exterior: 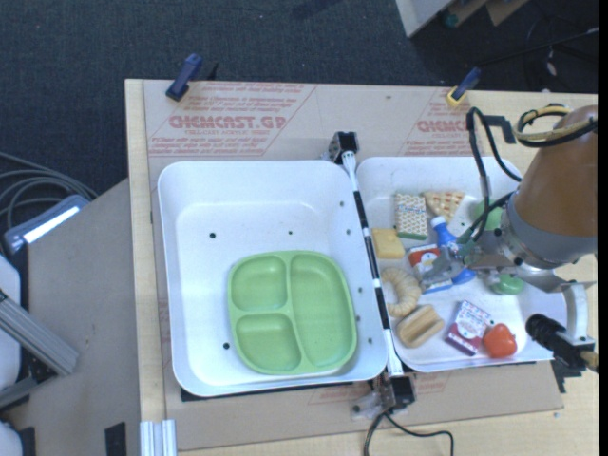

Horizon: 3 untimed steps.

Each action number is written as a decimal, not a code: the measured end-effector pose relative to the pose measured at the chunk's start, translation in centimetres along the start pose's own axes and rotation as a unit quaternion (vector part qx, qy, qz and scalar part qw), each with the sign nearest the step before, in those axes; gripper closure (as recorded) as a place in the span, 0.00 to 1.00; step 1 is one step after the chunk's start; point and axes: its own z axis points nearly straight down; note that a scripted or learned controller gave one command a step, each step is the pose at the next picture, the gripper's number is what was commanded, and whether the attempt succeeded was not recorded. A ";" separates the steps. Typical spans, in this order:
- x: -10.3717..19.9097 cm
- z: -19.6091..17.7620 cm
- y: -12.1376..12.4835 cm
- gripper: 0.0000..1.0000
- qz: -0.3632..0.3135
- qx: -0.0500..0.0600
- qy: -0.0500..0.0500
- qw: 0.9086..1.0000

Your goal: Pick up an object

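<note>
Gripper (446,272), finger state not discernible, sits low in right bin (418,171) among food items; green tray (290,312) in left bin (190,217).

You can read red print on the brown cardboard sheet (285,112) under the two white bins: "CHEMCAST GP" at upper left, with smaller lines above and below too fine to read; the same mark repeats at upper right, partly covered. The small red-and-white packet (468,327) carries print you cannot make out
</note>
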 end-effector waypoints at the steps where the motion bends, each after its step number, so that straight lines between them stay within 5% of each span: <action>1: -4.6 10.3 5.7 0.00 0.000 -0.004 -0.002 1.000; 2: -4.7 9.2 5.8 1.00 0.001 -0.007 -0.003 1.000; 3: 4.9 -0.7 7.2 1.00 -0.001 -0.001 0.001 1.000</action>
